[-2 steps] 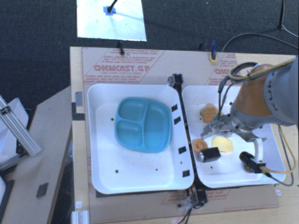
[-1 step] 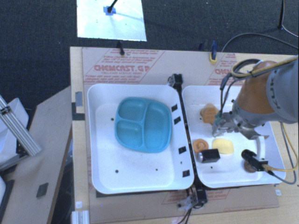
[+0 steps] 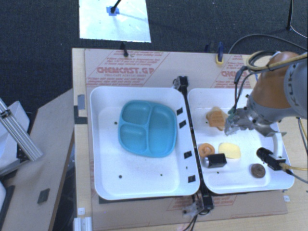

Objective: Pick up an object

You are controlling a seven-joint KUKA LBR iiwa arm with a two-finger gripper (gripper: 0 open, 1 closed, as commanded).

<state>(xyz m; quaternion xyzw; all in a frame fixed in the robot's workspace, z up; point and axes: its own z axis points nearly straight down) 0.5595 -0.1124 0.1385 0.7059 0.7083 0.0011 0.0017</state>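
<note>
My gripper [image 3: 231,127] hangs low over the right bin [image 3: 240,96], in its middle. Just to its left lies a tan lumpy piece [image 3: 216,118], close to the fingertips; I cannot tell whether they touch. A pale yellow block [image 3: 230,151] lies a little in front of the gripper. Left of the block sits a round orange piece [image 3: 206,150]. A small black block with a silver end [image 3: 215,160] rests near the bin's front left. A brown disc [image 3: 258,170] sits at the front right.
The left bin [image 3: 108,177] holds a blue divided plate [image 3: 146,128]. A black divider strip [image 3: 188,134] runs between the two bins. The grey and orange arm [image 3: 281,88] covers the right bin's far right side.
</note>
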